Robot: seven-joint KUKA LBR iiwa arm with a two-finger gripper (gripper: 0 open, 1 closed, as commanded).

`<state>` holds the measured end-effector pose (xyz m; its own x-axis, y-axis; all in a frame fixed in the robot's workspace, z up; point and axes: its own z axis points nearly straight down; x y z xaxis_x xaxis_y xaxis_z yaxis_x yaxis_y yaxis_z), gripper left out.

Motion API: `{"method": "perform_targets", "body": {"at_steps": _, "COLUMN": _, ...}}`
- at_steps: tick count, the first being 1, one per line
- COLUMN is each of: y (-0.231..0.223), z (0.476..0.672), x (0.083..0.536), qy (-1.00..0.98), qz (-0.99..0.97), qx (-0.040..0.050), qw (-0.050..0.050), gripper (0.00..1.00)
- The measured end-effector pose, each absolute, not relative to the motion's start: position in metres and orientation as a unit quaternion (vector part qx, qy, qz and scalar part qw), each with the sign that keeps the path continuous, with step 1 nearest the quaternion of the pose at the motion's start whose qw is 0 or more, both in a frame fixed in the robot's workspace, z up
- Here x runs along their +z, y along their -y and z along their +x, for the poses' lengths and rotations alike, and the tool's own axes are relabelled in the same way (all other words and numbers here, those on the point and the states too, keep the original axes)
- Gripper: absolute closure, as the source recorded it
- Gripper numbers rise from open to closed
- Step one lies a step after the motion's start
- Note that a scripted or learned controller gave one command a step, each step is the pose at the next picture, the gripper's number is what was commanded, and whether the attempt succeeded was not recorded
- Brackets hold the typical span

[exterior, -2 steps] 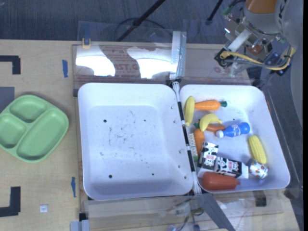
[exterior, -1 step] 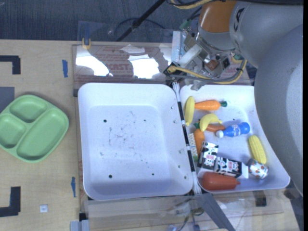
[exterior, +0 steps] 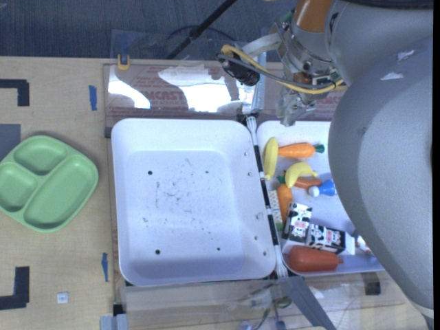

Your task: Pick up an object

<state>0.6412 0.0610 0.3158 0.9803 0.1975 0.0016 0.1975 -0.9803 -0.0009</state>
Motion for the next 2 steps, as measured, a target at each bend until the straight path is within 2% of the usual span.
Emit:
{"method": "perform_targets", "body": {"at_steps": 1, "y": -0.061, "z": 0.641, "x": 0.316, "qy": 0.100, "qz": -0.995, "qx": -0.0003, "qw": 0.000, "gripper": 0.00}}
{"method": "perform_targets", "body": {"at_steps": 2, "y": -0.011, "z": 0.644, "x": 0.362, "qy": 0.107, "qz": -0.994, "qx": -0.0005, "qw": 0.000, "gripper": 0.00}}
